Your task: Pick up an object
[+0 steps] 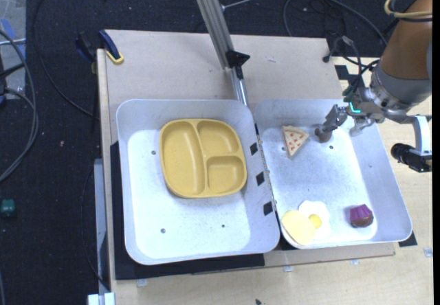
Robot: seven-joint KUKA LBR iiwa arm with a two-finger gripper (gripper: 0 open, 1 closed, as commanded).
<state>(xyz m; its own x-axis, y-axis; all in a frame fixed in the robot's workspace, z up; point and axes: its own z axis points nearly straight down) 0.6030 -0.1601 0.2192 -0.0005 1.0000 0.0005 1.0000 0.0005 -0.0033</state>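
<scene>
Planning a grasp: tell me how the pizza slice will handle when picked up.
The pizza slice looks like a flat toy wedge, so probably stiff and light. Lying low on the right bin, it may slide rather than roll if nudged by the hand. Thin edges could be hard to pinch.

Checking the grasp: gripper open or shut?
Open. The gripper has its two fingers spread with nothing between them, hovering over the right bin beside the pizza slice.

Two white bins (137,242) — one yellow tray (203,158), three toy foods (pizza slice (294,140), egg (306,221), purple piece (361,215)).

matt yellow plastic tray (203,158), speckled white bins (137,228)
</scene>
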